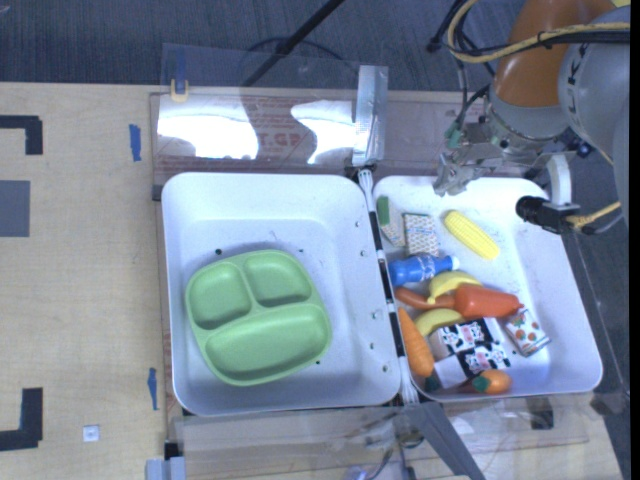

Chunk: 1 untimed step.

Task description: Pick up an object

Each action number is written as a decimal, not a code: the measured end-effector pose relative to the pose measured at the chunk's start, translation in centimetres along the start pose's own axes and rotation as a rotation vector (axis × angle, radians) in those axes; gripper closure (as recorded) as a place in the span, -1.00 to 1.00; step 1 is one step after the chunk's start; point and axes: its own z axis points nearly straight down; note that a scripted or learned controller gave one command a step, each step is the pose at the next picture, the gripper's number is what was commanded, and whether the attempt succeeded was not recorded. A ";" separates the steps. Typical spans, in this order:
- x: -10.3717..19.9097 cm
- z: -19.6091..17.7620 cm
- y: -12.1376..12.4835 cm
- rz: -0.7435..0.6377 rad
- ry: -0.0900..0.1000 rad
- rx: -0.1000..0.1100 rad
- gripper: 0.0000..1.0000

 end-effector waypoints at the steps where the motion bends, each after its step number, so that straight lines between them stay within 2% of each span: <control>1: 0.0 0.0 0.0 0.000 0.000 0.000 -1.00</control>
